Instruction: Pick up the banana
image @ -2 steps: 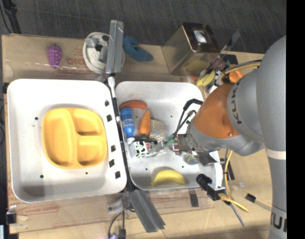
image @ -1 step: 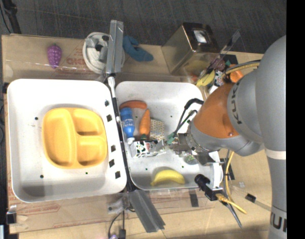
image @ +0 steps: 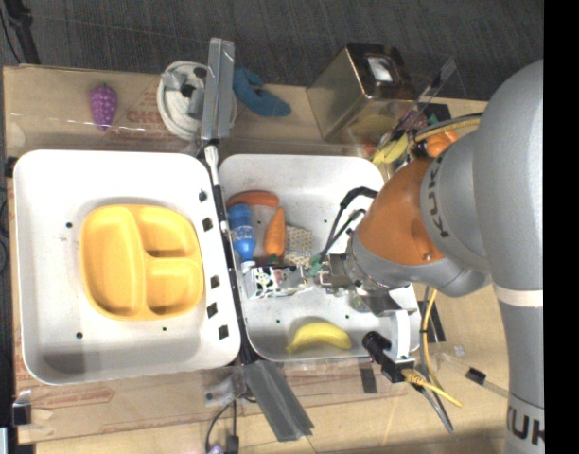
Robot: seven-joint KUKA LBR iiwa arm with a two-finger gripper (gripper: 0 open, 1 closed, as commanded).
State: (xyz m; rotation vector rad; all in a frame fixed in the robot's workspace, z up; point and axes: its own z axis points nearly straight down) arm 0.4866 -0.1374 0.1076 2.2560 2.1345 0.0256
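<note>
The yellow banana (image: 319,337) lies on its side near the front wall of the right bin (image: 299,176). My gripper (image: 304,272) reaches in from the right and sits low over the bin's middle, a little above and to the left of the banana and apart from it. The grey and orange wrist hides the bin's right part.
In the right bin, a blue bottle (image: 241,231), an orange carrot-like piece (image: 274,235) and a small black-and-white item (image: 263,281) crowd the gripper's left. A yellow divided plate (image: 143,259) lies in the left bin (image: 43,253). Behind the bins are a purple toy (image: 103,105), a blue toy (image: 258,96) and a box (image: 358,91).
</note>
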